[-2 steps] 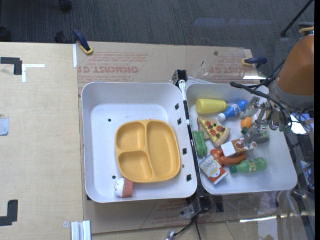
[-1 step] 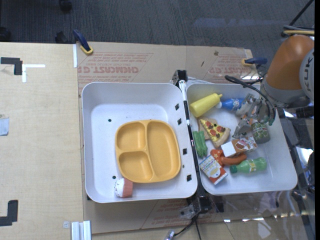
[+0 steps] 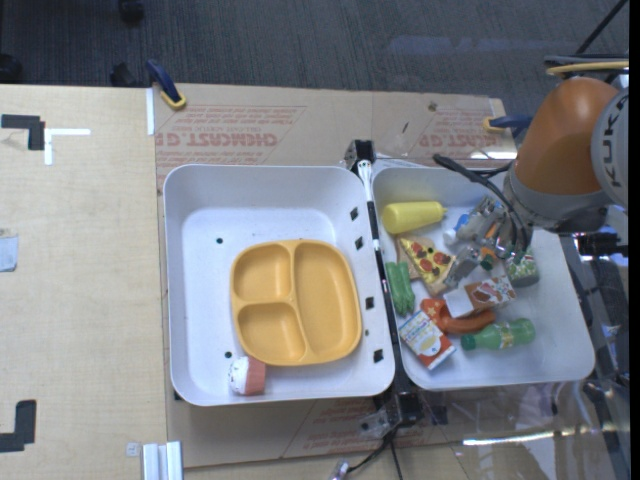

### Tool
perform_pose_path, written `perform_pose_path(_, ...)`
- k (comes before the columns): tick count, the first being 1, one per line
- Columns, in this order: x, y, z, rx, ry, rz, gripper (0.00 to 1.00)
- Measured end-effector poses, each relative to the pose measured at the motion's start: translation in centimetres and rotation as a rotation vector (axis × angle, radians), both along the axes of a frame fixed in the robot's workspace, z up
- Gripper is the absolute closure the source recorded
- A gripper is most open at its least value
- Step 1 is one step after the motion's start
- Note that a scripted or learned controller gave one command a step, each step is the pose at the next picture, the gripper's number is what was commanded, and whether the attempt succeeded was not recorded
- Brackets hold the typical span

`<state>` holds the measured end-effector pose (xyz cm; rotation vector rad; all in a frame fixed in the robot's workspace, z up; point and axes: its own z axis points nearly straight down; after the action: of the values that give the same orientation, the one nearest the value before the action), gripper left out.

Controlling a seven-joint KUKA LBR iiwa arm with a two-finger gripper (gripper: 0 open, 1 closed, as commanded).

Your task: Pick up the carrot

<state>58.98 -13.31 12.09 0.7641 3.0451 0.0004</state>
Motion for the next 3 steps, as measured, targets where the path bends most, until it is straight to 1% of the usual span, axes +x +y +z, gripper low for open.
perform_pose_path(1,4.4,-4.5,-2.4,0.006,0.009,0.115,0.00)
perform_pose_path(2,4.8,-4.6,-1.1,-0.002,-0.005,0.118,1.00)
perform_pose_path(3,3.5,-1.2,4.4,-0.001,-0.003,-0.068,1.00)
